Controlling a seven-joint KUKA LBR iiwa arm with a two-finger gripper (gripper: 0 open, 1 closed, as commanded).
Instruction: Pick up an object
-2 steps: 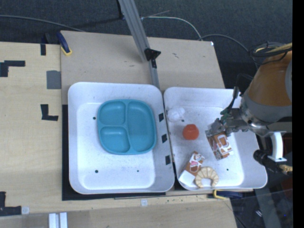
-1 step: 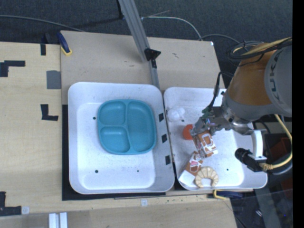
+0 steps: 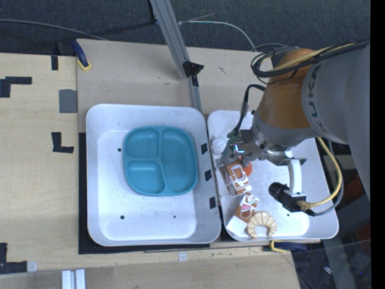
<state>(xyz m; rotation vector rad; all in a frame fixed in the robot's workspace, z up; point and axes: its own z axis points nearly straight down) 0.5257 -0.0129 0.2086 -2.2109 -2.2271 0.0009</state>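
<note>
Hand (image 3: 236, 152) is reaching down into the right bin (image 3: 322, 221), directly over a small orange-and-white carton (image 3: 236, 179); its opening cannot be told. Grasp appears under way; next, closing on the carton and lifting straight up, clear of the croissant (image 3: 262, 224) just beyond.

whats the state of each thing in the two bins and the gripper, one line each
teal divided plate: lying flat, right side up, in the left bin, its compartments bare
orange and white packet: lying in the right bin, just below the gripper
croissant: resting at the right bin's front edge, apart from the gripper
gripper: low over the right bin, above the packet; its grasp is hidden
</note>
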